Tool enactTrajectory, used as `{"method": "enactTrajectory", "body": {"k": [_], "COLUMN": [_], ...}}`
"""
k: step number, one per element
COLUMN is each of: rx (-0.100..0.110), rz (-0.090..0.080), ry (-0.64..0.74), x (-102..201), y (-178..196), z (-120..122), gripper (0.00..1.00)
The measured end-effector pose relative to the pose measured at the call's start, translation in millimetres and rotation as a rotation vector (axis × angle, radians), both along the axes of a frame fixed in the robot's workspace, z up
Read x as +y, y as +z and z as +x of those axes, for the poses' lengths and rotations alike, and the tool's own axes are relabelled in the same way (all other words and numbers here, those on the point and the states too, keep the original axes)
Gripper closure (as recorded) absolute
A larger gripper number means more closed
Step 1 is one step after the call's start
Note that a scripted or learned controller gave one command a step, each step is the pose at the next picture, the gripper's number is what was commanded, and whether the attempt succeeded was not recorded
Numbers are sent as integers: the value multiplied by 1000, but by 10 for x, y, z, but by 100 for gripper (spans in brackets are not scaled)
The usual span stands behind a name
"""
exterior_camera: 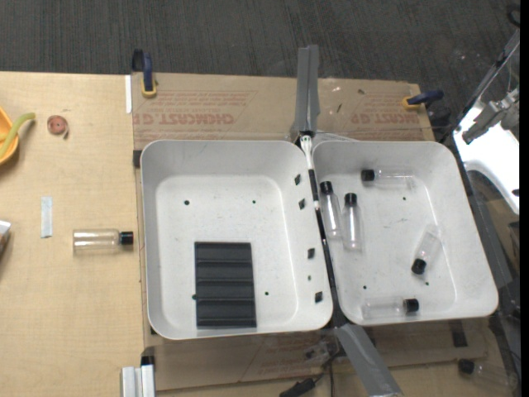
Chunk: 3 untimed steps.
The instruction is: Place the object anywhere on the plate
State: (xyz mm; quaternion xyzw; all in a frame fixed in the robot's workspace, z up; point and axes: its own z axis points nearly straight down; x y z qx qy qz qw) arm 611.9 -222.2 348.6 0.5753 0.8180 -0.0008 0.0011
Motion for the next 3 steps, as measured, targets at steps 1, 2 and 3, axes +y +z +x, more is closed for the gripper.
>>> {"method": "enactTrajectory", "body": {"k": [1,2,3], "rx": [0,2,3], "rz": [0,0,-1], "ry": [-171,-423,-657], "x": [-3,1071,2220], "y": [493,915,774], "z": [-549,137,374], "gripper": [0,0,0]}}
